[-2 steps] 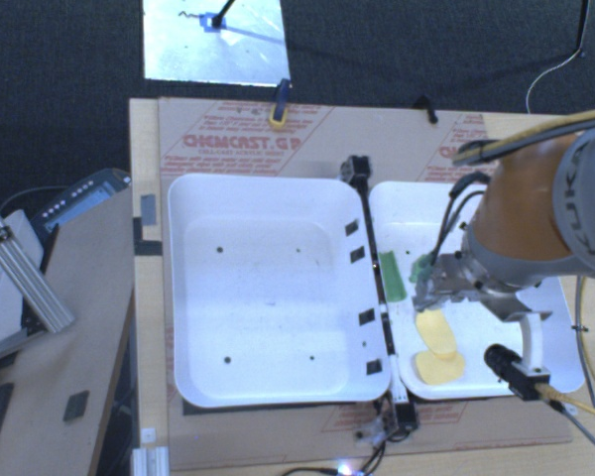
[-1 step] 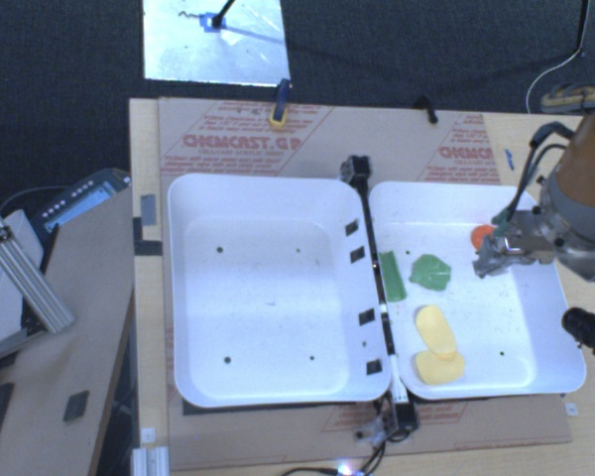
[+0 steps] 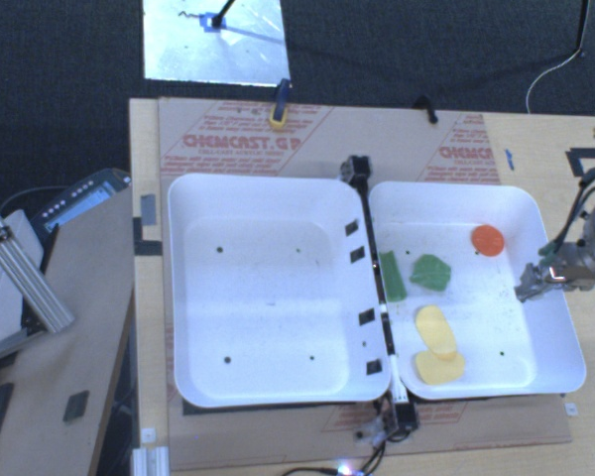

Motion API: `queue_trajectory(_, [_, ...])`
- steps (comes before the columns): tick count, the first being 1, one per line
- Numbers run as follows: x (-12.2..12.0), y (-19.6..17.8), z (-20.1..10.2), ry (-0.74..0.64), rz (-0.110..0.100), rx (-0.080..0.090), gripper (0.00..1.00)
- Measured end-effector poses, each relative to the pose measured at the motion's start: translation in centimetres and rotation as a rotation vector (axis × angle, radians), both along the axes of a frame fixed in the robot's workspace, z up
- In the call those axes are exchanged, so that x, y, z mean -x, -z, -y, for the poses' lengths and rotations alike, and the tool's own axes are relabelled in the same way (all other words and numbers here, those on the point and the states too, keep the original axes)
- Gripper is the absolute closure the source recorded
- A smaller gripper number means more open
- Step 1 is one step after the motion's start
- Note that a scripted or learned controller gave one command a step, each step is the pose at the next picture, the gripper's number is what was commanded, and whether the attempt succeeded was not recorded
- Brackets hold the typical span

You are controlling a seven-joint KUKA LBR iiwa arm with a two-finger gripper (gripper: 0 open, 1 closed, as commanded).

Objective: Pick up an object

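Gripper [image 3: 532, 288] is seen at the right bin's [image 3: 565, 350] right rim; its open or closed state cannot be told. Nothing is seen held. Orange disc [image 3: 488, 240] lies nearest, toward the far right corner. Risk judged: rim contact during descent, or a missed flat object.

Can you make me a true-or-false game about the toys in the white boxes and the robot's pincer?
1. The orange round thing lies in the right bin. True.
2. The yellow pieces lie in the left bin. False: they lie in the right bin, near its front.
3. The pincer is at the right bin's right edge. True.
4. The pincer is touching the green lump. False: it is well apart from it.
5. A green strip lies by the divider. True.
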State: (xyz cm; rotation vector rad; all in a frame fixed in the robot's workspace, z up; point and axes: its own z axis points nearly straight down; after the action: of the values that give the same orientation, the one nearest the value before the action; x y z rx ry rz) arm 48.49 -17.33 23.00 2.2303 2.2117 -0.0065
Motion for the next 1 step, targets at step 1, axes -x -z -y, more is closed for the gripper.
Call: queue_trajectory(1, [0.01, 9.96, -4.41, -0.015, -0.006, -0.007, 1.00])
